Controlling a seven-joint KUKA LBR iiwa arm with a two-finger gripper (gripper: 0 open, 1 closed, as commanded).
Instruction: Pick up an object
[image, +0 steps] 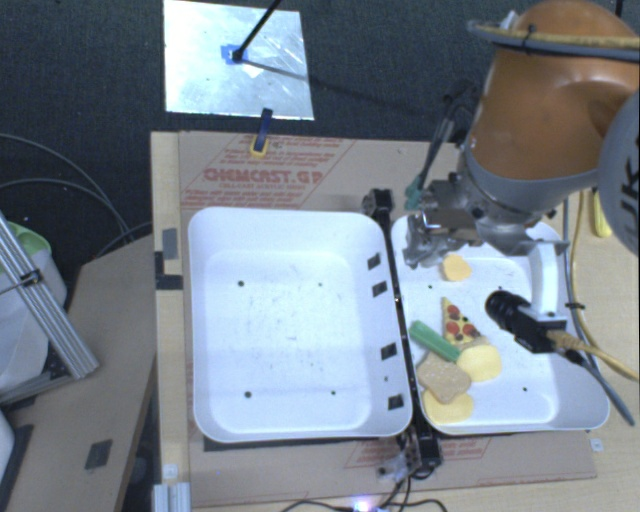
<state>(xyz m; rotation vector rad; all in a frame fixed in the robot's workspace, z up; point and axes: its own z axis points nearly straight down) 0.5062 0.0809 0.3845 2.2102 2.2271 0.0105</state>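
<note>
1. The task looks to be in its approach step. The gripper (424, 243) hangs low over the right bin (545, 395), at that bin's 11 o'clock corner, close to the wall shared with the left bin (290, 330).
2. The arm's own bulk and the slant of the view hide the jaws, so it cannot be told whether they stand wide or narrow. No item can be seen between them.
3. The candidates for pickup all lie in the right bin.
   - A yellow round piece (457, 268) sits alone at about 10 o'clock from the bin's centre. It is just beside the gripper, toward the gripper's 4 o'clock.
   - The rest cluster at 8 to 9 o'clock: a pizza slice (460, 322), a green piece (433, 340), a yellow wedge (483, 362) and a tan toast piece (443, 380). A second yellow piece (451, 408) lies touching the toast at its 6 o'clock.
4. The yellow round piece seems the likeliest target, being nearest and clear of its neighbours. The next move would call for a short shift toward 4 o'clock, then a straight descent with the jaws spread to straddle it. It looks flat and low, so the close must come right down at the bin floor.
5. Red print on the brown sheet (330, 160) under the bins, at 12 o'clock from the left bin, reads roughly "CHEMCAST GP". More red print at the 6 o'clock edge is too small to read.
</note>
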